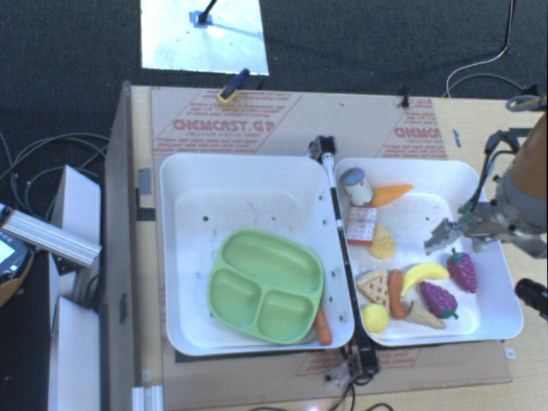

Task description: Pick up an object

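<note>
My gripper [445, 234] hangs over the middle of the right bin [497, 315], reached in from the right. It is just above a yellow banana [424, 274] and left of a purple grape bunch [462, 271]. Nothing shows in its grasp. Around it lie an orange carrot [391, 194], a small can [354, 185], a red and white packet [360, 225], a yellow wedge [382, 243], a pizza slice [372, 288], a red sausage [395, 282], a lemon [374, 317], a cone [419, 315] and a second grape bunch [437, 299].
The left bin [197, 187] holds a green divided tray [265, 285] and a small orange piece [322, 325] by its right wall. A ridge where the bins meet [338, 229] runs between them. Cables trail off the bench at left and top right.
</note>
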Robot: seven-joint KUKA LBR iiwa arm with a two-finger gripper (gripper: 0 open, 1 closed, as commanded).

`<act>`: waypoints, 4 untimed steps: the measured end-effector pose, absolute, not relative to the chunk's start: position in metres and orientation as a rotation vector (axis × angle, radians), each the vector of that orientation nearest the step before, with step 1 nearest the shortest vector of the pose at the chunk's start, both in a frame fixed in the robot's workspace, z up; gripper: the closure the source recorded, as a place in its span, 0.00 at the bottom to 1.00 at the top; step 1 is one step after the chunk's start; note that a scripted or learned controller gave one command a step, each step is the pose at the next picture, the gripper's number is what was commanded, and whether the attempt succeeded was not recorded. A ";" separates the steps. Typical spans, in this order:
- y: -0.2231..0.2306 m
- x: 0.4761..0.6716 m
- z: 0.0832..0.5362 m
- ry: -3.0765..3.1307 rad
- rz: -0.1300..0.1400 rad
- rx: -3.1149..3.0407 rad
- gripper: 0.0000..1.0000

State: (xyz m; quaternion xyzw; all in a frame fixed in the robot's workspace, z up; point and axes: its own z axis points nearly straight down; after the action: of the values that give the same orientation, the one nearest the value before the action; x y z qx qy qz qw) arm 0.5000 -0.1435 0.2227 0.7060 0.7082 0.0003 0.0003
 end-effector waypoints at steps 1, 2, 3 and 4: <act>-0.123 0.494 0.148 2.224 -0.001 2.221 0.00; -0.115 0.583 0.117 2.224 0.002 2.217 0.00; -0.112 0.579 0.089 2.207 0.001 2.212 0.00; -0.090 0.558 0.084 2.222 0.001 2.219 0.00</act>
State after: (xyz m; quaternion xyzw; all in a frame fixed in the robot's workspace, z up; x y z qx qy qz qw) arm 0.5585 -0.0896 0.0844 0.7065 0.7077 0.0003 0.0006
